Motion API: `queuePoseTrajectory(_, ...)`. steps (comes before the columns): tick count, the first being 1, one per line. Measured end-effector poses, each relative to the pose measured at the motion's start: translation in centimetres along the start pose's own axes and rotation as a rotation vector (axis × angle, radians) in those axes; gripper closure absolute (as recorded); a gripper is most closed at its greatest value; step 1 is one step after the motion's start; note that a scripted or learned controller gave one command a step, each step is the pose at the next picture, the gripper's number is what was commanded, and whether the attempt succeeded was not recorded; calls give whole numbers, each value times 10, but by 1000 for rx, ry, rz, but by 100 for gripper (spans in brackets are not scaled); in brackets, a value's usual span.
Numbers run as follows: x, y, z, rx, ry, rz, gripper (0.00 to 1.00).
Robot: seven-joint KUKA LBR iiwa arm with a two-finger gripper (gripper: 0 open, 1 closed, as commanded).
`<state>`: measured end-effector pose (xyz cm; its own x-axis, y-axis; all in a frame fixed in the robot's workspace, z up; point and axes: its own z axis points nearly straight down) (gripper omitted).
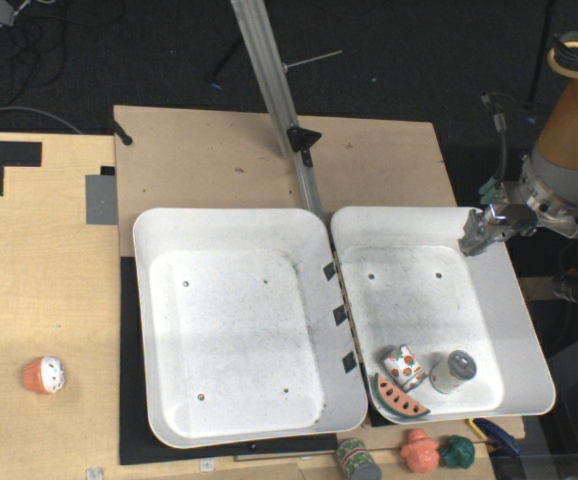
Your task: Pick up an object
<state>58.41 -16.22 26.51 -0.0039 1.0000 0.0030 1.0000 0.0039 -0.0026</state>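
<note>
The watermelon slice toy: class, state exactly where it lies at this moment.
The watermelon slice toy lies at the front left corner of the right bin, just below the red-and-white patterned toy and left of the grey cylinder.

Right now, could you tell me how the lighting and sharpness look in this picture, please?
In the camera view, light falls unevenly: the left bin is bright at its near left and greyer toward the far side, the background beyond the bench is nearly black, and the gripper at the right bin's far corner looks soft and lacks detail.
</note>
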Motion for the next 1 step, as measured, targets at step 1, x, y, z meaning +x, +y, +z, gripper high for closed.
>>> queuePoseTrajectory(1,50,6,-3,0,0,-1,100)
